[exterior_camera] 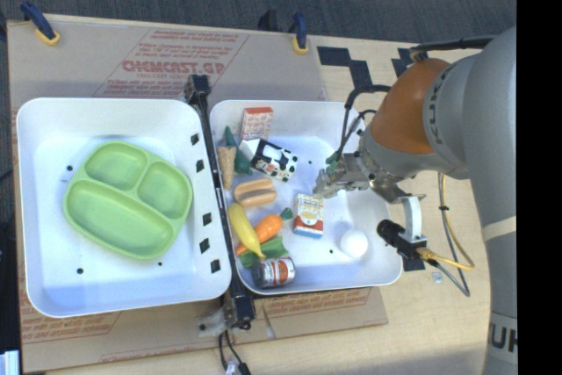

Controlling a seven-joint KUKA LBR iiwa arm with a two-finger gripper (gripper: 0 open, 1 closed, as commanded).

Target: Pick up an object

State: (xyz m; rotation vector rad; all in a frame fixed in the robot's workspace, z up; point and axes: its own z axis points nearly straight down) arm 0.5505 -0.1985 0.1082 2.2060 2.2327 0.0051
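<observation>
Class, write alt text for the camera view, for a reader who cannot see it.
A grey robot arm reaches from the right, its gripper over the right bin, just above a small carton among toy food: banana, hot dog, can. The left bin holds a green divided plate.

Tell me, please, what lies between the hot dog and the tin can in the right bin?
In the camera view, a banana and a carrot lie side by side between the hot dog and the tin can.
</observation>
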